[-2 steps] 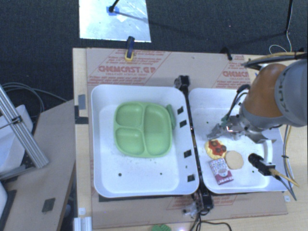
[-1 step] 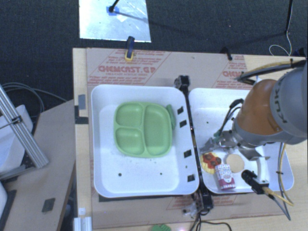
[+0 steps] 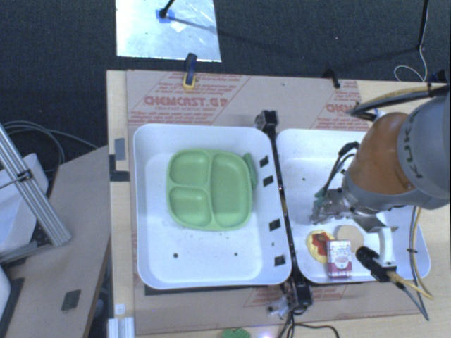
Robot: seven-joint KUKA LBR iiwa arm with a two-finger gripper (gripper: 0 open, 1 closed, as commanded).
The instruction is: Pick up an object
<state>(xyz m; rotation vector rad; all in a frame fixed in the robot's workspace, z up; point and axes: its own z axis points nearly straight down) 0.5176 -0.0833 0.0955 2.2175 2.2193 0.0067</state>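
Green tray [image 3: 210, 189] sits in the left bin [image 3: 151, 259], but I'm over the right bin [image 3: 296, 153] with the gripper [image 3: 325, 208] low above the yellow-red toy [image 3: 319, 244] and small carton [image 3: 340, 258], grip state I can't tell, so next I'd drop straight down and close.

My own wrist is covering much of the right bin [image 3: 296, 153] and my gripper [image 3: 325, 210], so I cannot tell its fingers' state. A tan disc [image 3: 349, 232] just beside it is lying half hidden.
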